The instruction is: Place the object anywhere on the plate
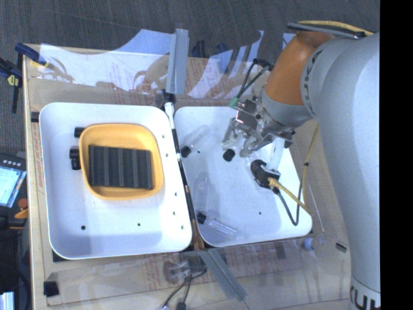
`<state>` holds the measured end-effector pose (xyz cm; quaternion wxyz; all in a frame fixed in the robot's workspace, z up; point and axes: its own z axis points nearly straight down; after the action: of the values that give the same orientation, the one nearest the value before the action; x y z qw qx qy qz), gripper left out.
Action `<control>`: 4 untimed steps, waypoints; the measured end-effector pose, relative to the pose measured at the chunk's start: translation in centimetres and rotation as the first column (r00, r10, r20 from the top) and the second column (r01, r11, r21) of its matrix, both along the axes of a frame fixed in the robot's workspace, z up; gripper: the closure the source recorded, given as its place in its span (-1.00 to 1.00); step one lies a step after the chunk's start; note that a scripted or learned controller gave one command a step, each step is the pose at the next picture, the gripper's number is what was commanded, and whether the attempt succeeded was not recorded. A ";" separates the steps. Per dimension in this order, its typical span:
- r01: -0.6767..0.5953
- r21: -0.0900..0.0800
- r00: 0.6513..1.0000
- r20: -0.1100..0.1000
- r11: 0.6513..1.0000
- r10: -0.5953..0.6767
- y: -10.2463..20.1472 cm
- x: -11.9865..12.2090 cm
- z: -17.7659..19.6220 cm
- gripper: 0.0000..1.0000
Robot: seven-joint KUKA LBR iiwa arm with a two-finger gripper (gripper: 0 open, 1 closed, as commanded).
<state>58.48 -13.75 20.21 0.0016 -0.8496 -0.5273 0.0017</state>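
A yellow plate (97,137) lies in the left bin (97,231), and a dark ridged block (122,166) covers its middle. My gripper (237,142) hangs low over the upper middle of the right bin (245,228), well to the right of the plate. Just under it I see a small black round piece (228,154); whether it touches the gripper I cannot tell. Another small black piece (185,151) rests near the right bin's left wall.
Clear plastic items lie in the right bin, one near its middle left (201,187) and one at the front (222,227). Two small black bits (75,158) sit by the plate's left rim. A raised divider (179,173) separates the bins.
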 end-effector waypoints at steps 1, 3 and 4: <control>-0.226 0.000 0.974 0.002 0.974 0.226 3.5 3.8 3.6 1.00; -0.621 -0.001 0.784 0.003 0.784 0.621 7.2 3.5 5.7 1.00; -0.777 0.003 0.630 0.001 0.630 0.777 11.2 4.6 0.0 1.00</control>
<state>63.08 -2.55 20.19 0.0023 -0.5400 -0.8417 0.0016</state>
